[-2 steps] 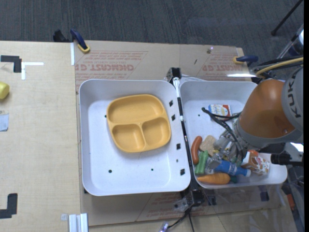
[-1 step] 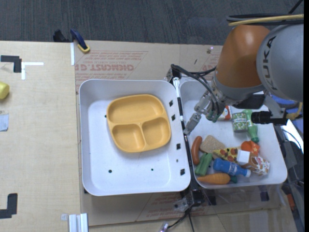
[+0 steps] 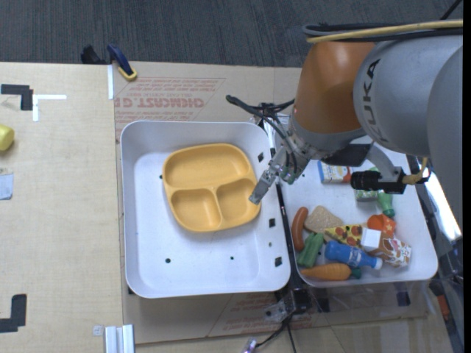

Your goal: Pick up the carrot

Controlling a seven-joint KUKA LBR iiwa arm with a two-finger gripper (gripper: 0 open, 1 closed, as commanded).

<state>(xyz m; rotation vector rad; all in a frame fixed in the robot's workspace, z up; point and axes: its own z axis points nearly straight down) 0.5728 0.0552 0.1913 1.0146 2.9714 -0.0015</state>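
Carrot (image 3: 326, 272) lying flat along right bin's (image 3: 421, 269) front edge, below piled toy food. Gripper (image 3: 266, 186) poised above divided yellow plate's (image 3: 210, 185) right edge in left bin (image 3: 147, 256); finger state untellable, nothing visibly gripped.

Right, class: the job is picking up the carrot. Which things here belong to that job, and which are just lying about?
Belongs to the job:
carrot
tool
right bin, which holds the carrot

Just lying about:
yellow divided plate
sausage
blue bottle
slice of bread
pizza slice
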